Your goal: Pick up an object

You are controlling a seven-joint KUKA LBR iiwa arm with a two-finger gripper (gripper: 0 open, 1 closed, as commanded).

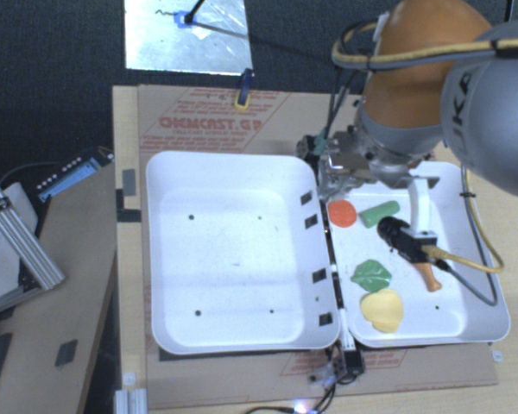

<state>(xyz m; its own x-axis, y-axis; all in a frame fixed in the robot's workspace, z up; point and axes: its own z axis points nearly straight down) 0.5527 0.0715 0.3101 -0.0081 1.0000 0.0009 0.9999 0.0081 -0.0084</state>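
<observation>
Five small pieces share the bin (490, 316) under the gripper (332, 179), and none of them looks held. From my screen I cannot tell whether the gripper is wide or narrow; the wrist housing hides its tip.

The gripper hangs at the bin's far corner, close against the wall shared with the other bin (233, 257). The nearest candidate is the red-orange disc (342, 213), just on the camera side of the gripper. A green oblong piece (378, 212) lies just beside that disc, on the side away from the shared wall. A green leaf-shaped piece (371, 274), a yellow lump (382, 310) and an orange stick (429, 277) lie further towards the camera, well apart from the gripper.

My worries, in order:
- A straight descent from here would likely meet the corner wall or bare floor, since nothing seems to sit directly under the gripper.
- The disc looks flat and low, so a closing grip could slide over it or push it against the wall.
- Going for the disc slightly off-centre could nudge the green oblong piece and spoil both grasps.
</observation>
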